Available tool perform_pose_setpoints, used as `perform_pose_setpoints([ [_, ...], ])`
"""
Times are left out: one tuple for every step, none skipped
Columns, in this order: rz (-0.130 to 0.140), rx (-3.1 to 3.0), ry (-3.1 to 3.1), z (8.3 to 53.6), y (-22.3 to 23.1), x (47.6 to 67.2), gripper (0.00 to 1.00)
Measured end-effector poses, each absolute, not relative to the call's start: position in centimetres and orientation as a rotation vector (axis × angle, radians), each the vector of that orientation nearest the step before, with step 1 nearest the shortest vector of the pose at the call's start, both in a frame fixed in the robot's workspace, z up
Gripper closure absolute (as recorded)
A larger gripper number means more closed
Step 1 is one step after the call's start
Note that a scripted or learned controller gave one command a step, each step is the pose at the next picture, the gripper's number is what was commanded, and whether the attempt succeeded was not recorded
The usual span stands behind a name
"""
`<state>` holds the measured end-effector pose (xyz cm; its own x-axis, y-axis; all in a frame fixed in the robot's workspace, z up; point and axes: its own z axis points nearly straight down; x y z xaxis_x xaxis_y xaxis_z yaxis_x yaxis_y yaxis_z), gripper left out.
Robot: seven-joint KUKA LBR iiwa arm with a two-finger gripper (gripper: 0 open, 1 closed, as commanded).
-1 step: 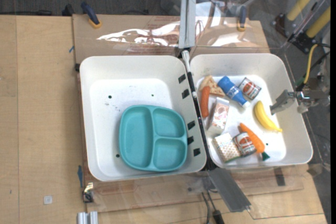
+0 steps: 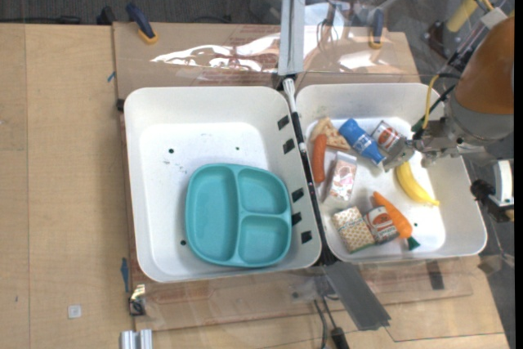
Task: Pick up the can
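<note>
Hand (image 2: 406, 149) sat in the right bin (image 2: 466, 234), closed on the can (image 2: 386, 137), which showed between its fingers. Relative to the can: blue packet (image 2: 360, 139) just left and touching, banana (image 2: 414, 183) just below-right, carrot (image 2: 395, 216) further below. Teal 3-compartment plate (image 2: 239, 215) was in the left bin (image 2: 155, 135), well apart.

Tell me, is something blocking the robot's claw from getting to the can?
Nothing visible does. The gripper is already right at the can in the right bin. A blue packet lies close on the can's far side and a banana sits just below, neither in between.
</note>
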<state>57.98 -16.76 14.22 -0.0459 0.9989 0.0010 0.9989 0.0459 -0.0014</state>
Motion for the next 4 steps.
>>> perform_pose_setpoints([
  [-0.012, -2.137, -2.316, 9.2, -18.8, 58.6, 0.0],
  [-0.002, -2.23, -2.221, 25.2, -22.2, 66.8, 0.0],
  [-0.004, -2.335, -2.108, 9.6, -15.8, 66.1, 0.0],
  [-0.006, -2.336, -2.114, 10.8, -15.8, 66.2, 1.0],
])
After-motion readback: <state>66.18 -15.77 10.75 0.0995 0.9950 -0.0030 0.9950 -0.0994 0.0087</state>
